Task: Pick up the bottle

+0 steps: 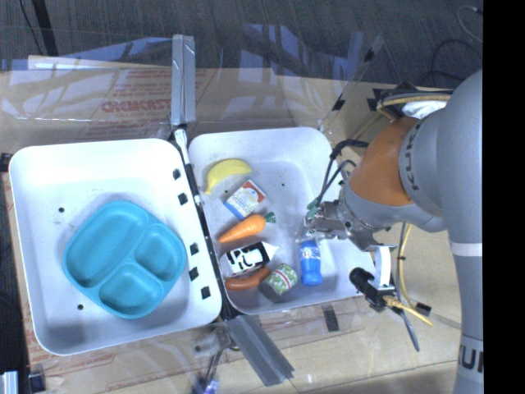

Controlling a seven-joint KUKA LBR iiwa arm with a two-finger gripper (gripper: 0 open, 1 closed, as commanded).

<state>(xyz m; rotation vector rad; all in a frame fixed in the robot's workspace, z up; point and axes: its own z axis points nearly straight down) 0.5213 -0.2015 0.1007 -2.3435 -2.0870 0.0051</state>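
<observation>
The grey two-finger gripper (316, 224) sits low over the right bin's right edge, hung from the grey arm (426, 179) with its orange band, reaching in from the right; grip state can't be made out from this angle. Just below it, touching or nearly so, the small blue-and-clear plastic bottle (310, 263) lies near the right white shallow bin's (271, 142) front right corner, long axis running roughly front to back. Just left of the bottle, a small green-labelled can (280, 279) against the front edge. Next left, a brown sausage-shaped toy (246, 281) along the front edge, a black-and-white card (248, 256) above it. An orange plastic carrot (243, 230) lies mid-bin near the left edge, a small white-and-orange carton (244, 199) behind it, a yellow plastic banana (226, 171) toward the back left corner. The left white bin (49, 171) holds a blue three-compartment plastic tray (123, 257) at centre.
</observation>
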